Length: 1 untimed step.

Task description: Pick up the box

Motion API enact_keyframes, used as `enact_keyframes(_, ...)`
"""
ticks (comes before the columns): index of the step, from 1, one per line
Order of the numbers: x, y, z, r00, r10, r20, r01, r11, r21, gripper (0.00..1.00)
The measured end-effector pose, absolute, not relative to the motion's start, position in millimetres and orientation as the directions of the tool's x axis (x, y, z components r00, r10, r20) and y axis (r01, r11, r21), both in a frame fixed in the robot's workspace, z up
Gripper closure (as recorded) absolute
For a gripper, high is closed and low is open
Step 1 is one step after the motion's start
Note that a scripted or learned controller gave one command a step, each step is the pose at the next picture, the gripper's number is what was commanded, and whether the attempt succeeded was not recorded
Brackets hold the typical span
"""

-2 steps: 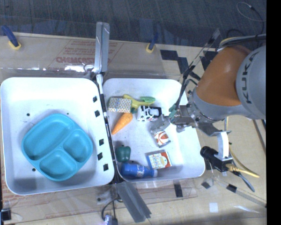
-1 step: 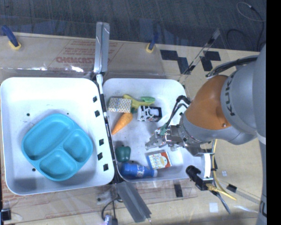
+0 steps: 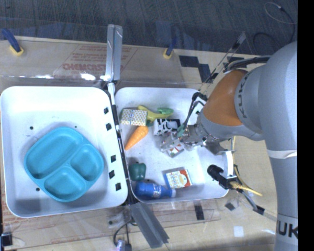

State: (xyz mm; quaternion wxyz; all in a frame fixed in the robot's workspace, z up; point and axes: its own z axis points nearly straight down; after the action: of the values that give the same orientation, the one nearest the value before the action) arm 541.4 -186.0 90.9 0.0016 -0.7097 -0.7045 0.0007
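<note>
The box [image 3: 177,179] is small, orange and white, and lies flat near the front of the right bin [image 3: 199,95]. My gripper [image 3: 172,141] hangs low over the middle of that bin, a short way behind the box and apart from it. Its tip sits just in front of a black-and-white patterned item [image 3: 166,125]. Nothing shows between the gripper and the box.
A blue bottle [image 3: 153,191] and a green pepper [image 3: 137,170] lie left of the box. A carrot [image 3: 136,136], a checkered block [image 3: 132,117] and a yellow-green toy [image 3: 157,112] sit at the bin's back left. The left bin [image 3: 21,103] holds a blue divided tray [image 3: 64,162].
</note>
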Motion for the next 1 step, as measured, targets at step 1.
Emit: enact_keyframes(1,484.4,-189.1,91.6,-0.253,0.967,0.003,0.967,0.253,-0.003,0.0)
